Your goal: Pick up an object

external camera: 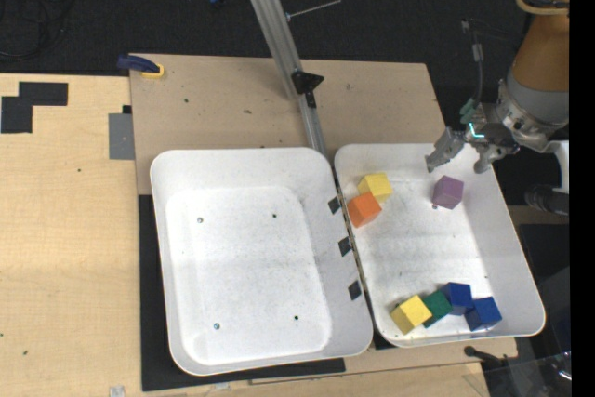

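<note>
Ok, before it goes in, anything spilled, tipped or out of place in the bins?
Nothing stands out. All blocks lie inside the right bin: yellow and orange touching at its left wall, purple alone below the open end effector, the rest clustered at the near edge.

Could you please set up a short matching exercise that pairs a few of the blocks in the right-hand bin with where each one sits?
Things:
1. purple cube block
2. orange cube block
3. green cube block
4. open two-finger gripper

Places:
A. against the bin's left wall, touching a yellow cube
B. near corner cluster, between a yellow cube and blue cubes
C. alone, at the far end of the right bin
D. just above the purple cube

Pairs: 1-C, 2-A, 3-B, 4-D
</note>
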Tool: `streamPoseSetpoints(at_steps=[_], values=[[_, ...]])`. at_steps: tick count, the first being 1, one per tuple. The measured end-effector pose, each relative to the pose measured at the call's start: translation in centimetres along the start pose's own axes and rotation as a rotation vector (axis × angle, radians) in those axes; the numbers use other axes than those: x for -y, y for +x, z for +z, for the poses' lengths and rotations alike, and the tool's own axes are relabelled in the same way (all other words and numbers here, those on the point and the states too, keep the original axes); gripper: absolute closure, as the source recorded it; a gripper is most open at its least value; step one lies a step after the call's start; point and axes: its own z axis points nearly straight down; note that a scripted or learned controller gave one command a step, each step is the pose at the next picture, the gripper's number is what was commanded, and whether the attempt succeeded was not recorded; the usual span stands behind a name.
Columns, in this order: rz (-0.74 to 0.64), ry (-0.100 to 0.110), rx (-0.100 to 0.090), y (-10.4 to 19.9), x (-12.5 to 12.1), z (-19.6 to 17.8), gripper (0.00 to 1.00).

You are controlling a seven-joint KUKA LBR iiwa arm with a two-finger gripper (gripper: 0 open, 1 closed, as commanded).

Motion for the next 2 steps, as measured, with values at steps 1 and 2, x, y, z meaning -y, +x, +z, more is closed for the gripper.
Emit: streamPoseSetpoints(at_steps=[1, 2], values=[[-0.001, -0.004, 0.001, 0.0, -0.1, -0.3, 0.00], [-0.002, 0.000, 0.000, 0.7, -0.1, 4.4, 0.00]])
